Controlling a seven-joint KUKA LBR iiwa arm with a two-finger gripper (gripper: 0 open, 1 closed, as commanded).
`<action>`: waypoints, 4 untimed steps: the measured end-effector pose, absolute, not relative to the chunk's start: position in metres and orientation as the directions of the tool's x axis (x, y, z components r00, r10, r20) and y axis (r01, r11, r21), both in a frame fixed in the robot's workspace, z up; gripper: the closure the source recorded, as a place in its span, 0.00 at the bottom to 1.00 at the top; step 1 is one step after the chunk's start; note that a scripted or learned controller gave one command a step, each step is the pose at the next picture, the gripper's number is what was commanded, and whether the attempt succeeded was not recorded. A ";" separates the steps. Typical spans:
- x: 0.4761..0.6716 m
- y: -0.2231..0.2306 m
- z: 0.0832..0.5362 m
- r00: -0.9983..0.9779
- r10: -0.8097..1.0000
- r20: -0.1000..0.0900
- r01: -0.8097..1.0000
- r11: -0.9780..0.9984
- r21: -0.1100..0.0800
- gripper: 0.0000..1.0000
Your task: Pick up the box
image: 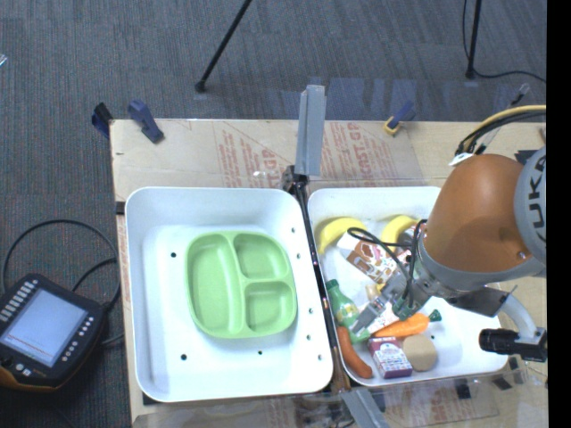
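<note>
In the right bin (464,357) a small white and orange box (368,258) lies tilted near the middle. A second small purple and pink box (390,360) stands at the front wall. My gripper (382,307) hangs low over the bin between the two boxes, just above a green bottle (343,304) and a carrot (401,326). The orange wrist band (477,221) and grey arm hide the bin's right half. I see nothing held in the gripper.
Two yellow bananas (333,231) lie at the back of the right bin. A tan round piece (421,353) and a second orange piece (353,357) sit at its front. The left bin (156,230) holds a green divided plate (241,283).
</note>
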State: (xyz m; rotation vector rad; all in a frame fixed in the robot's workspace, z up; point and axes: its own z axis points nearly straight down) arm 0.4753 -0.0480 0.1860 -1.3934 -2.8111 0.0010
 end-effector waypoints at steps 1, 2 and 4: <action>0.476 -0.022 0.186 -0.928 0.373 0.004 0.373 0.928 0.000 0.00; 0.476 -0.032 0.187 -0.996 -0.087 0.001 -0.087 0.996 0.002 0.00; 0.487 -0.005 0.187 -0.754 -0.657 -0.004 -0.657 0.754 0.001 0.00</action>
